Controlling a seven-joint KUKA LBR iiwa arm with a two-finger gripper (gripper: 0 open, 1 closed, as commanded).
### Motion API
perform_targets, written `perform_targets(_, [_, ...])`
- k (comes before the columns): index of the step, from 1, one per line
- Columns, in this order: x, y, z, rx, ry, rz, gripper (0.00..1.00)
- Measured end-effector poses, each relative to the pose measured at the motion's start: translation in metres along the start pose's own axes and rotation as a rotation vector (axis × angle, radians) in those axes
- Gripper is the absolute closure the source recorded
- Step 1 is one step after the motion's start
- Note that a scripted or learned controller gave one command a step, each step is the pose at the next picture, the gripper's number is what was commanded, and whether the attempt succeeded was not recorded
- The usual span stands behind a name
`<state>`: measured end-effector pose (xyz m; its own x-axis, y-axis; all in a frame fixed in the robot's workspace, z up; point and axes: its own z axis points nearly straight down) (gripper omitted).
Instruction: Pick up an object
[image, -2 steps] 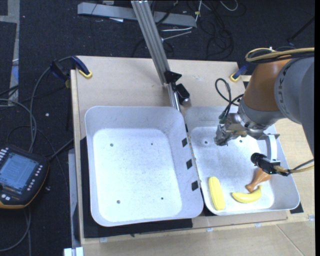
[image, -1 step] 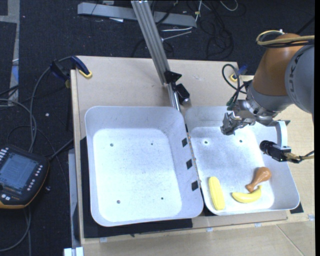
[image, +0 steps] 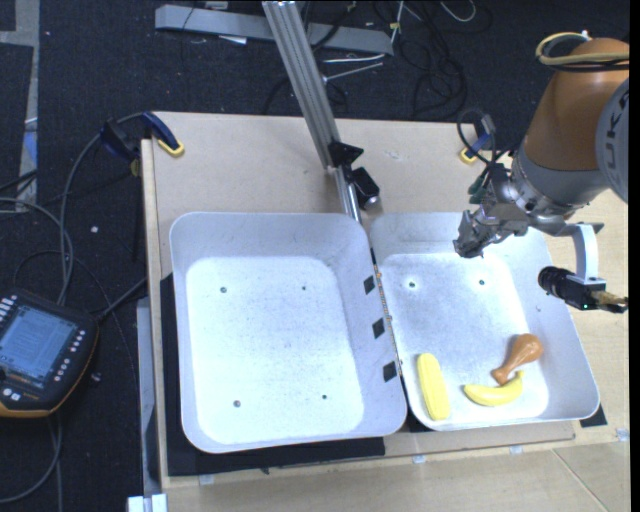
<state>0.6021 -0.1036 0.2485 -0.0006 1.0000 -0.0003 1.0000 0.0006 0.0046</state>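
From my seat I see the end effector hanging over the far end of the right bin, above bare floor and well apart from anything it could take. Its state I cannot tell: it is dark, small and seen against its own wrist.

The candidates all lie at the near end of that bin. A yellow block lies lengthwise near the bin's left wall. Just beside it, to the right, a banana lies curved along the near wall, and a brown drumstick leans over it, its narrow end touching or almost touching the banana. I judge they sit bunched there because the bin floor slopes up at the rim and things settle in the corner.

The left bin holds nothing to aim at, so my pick is in the right one. The block looks the safest target: it stands clear of the others. The banana and drumstick crowd each other, and closing on one may nudge the other.
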Motion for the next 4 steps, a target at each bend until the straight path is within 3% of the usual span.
perform_targets(1, [0.046,-0.025,0.009,0.006,0.001,-0.003,1.00])
perform_targets(3, [0.146,-0.052,0.027,0.006,0.001,-0.004,1.00])
perform_targets(4, [0.193,-0.064,0.012,0.004,0.001,-0.004,1.00])
